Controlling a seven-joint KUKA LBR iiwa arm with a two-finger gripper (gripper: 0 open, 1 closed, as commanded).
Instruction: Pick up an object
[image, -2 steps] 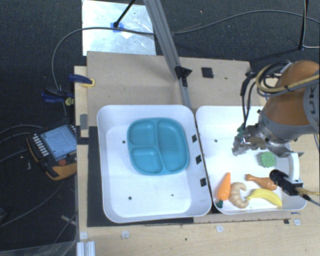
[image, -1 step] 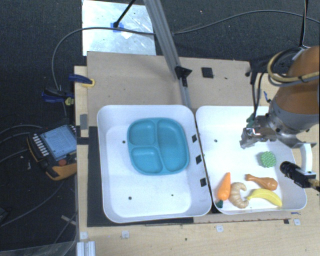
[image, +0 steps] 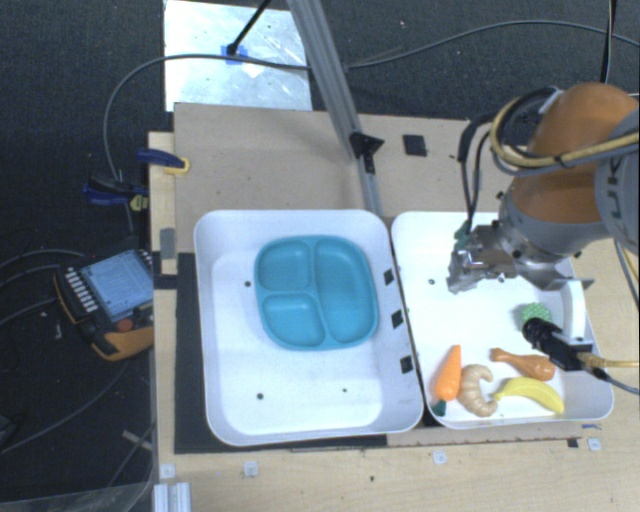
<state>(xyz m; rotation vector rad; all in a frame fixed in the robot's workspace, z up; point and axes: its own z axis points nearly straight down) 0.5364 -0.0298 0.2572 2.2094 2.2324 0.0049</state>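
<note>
In the right bin (image: 420, 250) several toy foods lie along the near edge: an orange carrot (image: 448, 372), a tan shrimp-like piece (image: 476, 389), a yellow banana (image: 531, 394), a brown drumstick (image: 524, 362) and a small green piece (image: 535, 313). My gripper (image: 466, 268) hangs over the upper middle of that bin, above bare white floor, well behind the toys. Nothing shows between its fingers.
The left bin (image: 230, 400) holds a blue divided plate (image: 316, 291). A grey pole (image: 335, 80) slants across the board behind the bins. Clamps and a handheld controller (image: 108, 298) lie on the dark floor at left.
</note>
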